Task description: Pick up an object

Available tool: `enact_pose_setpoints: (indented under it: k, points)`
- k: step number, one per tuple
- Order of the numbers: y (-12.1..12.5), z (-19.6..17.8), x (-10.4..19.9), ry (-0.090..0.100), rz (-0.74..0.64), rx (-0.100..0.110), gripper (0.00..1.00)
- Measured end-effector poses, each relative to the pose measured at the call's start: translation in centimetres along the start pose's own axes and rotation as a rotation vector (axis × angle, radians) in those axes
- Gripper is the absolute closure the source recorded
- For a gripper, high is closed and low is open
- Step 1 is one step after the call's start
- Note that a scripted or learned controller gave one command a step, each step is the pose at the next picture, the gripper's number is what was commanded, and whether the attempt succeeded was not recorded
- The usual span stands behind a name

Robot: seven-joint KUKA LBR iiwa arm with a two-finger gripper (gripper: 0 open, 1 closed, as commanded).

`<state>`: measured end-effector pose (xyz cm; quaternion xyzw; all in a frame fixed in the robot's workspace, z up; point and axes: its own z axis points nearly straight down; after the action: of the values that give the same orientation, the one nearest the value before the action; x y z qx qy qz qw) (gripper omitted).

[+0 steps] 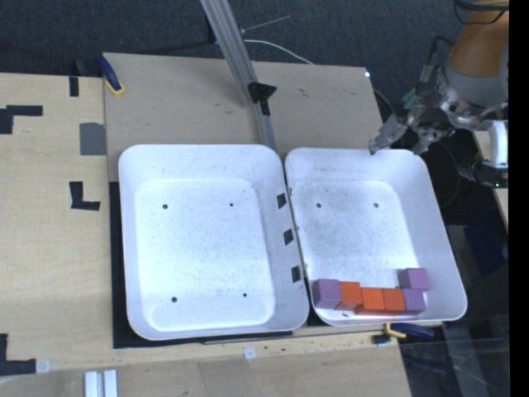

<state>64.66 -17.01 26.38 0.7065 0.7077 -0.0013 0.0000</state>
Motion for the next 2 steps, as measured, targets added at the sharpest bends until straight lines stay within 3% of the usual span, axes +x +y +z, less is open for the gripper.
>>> enact_pose_setpoints:
  k: [1,2]
  points:
    - [3.1,2.4,0.4,0.000,-0.001,0.000,0.00]
    - [3.1,-1.1,0.3,0.001,-0.001,-0.004,0.00]
